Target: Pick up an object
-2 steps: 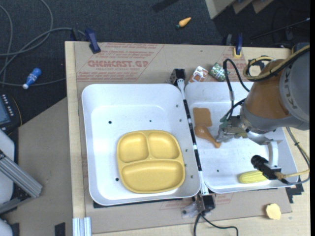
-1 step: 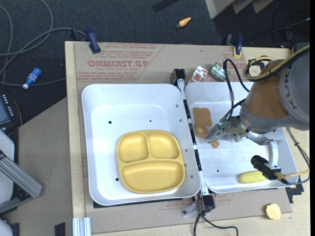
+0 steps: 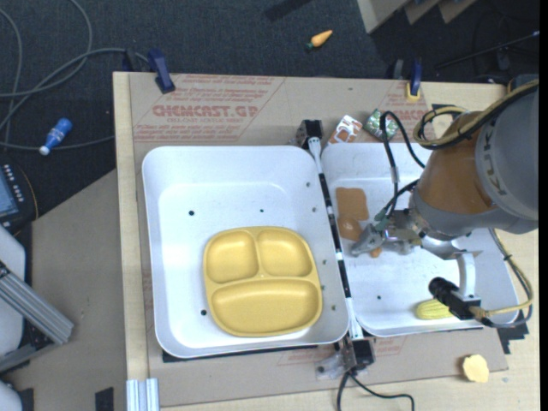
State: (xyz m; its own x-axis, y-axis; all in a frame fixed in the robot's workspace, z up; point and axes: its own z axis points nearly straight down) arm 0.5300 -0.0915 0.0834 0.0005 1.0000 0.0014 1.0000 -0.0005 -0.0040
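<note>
Hand [image 3: 370, 243] low in right white bin [image 3: 377, 306], metal fingers spread narrow, nothing visibly between them. Flat brown rectangular piece [image 3: 350, 211] lies just beside its tip. Yellow three-compartment plastic tray [image 3: 261, 279] sits in left white bin [image 3: 171, 229]. Small yellow object [image 3: 432, 309] near right bin's front.

We find the scene evenly and brightly lit from overhead, with no single hard source apparent. The two white bins [image 3: 163, 229] reflect strongly and approach overexposure along their floors, though the rims stay legible. Shadows are soft: a faint one lies beneath the yellow divided plate [image 3: 261, 281], and a diffuse one sits under the arm [image 3: 479, 178] on the right bin. The dark floor [image 3: 214, 15] beyond the bench reads dim and low in detail. We note mild softness overall and coarse resolution; printing on the brown board [image 3: 205, 110] remains readable. Straight edges show no marked bending.
</note>
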